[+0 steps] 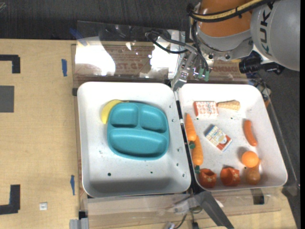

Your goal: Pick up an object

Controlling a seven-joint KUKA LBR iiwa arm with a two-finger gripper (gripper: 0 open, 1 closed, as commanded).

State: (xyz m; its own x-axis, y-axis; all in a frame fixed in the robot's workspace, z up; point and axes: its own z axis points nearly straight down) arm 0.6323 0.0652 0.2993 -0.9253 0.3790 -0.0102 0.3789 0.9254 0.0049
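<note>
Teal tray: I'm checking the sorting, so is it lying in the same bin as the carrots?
No. The teal tray lies in the left bin, while the carrots lie in the right bin.

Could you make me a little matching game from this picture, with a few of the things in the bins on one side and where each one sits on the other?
Things:
1. teal divided plate
2. carrot
3. sausage
4. yellow item

Places:
A. along the right bin's left wall
B. middle of the left bin
C. tucked under the plate's upper-left edge
D. near the right bin's right wall

Pairs: 1-B, 2-A, 3-D, 4-C
</note>
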